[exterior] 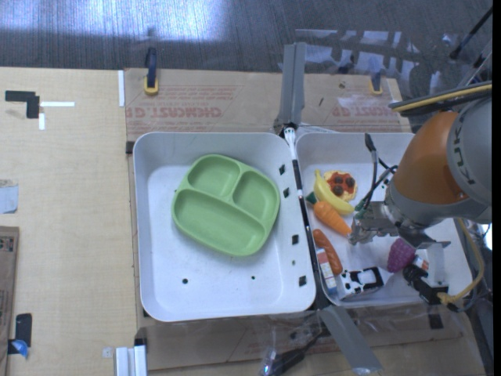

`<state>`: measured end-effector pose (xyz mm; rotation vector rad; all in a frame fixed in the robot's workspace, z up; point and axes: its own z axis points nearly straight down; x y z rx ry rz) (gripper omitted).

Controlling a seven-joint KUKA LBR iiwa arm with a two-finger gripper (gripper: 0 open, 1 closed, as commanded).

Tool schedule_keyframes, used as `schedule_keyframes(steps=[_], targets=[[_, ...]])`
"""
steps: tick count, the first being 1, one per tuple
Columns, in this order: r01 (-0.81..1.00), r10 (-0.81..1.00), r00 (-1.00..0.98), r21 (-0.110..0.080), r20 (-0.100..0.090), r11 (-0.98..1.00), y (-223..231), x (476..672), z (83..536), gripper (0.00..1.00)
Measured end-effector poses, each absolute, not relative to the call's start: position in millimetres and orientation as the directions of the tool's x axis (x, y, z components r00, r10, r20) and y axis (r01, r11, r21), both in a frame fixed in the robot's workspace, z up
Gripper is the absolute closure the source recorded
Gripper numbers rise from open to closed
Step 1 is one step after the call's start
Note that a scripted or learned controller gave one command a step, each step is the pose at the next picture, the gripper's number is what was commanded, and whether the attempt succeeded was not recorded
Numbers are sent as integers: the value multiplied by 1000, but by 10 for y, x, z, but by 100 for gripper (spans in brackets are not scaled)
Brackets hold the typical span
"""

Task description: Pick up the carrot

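The one carrot (332,217) lies in the right bin (344,149), toward its left side, slanting from upper left to lower right with its pointed end close to my gripper (362,232). My hand hangs low just to the right of that end; whether my fingers are spread or closed I cannot tell, and nothing shows between them. One banana (329,195) curves just above the carrot, touching or nearly touching it, and one small flat pastry with dark berries (343,183) sits against the banana's upper side. Below the carrot lies one orange-red sausage-shaped piece (326,254), close to the wall shared by the bins. One black-and-white toy cow (362,280) lies near the bin's front edge, and one purple fruit-like piece (401,254) sits beside my wrist, partly covered by it. My arm (435,168), with its orange band, covers much of the right half of this bin, so room there is tight; the bare floor is mainly along the top.

The left bin (156,233) holds one green divided plate (227,204) with three compartments, and white floor all around it. Behind the bins a cardboard sheet (196,104) bears red print, upside down, reading roughly "CHEMCEST"; I cannot make it out for certain. One clamp (150,81) stands at its far edge.
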<state>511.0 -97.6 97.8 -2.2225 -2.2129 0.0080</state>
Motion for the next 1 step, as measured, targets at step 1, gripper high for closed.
schedule_keyframes(steps=[1], targets=[[970, 970, 243, -4, -3, -243, -373, 5189, 1900, 100]])
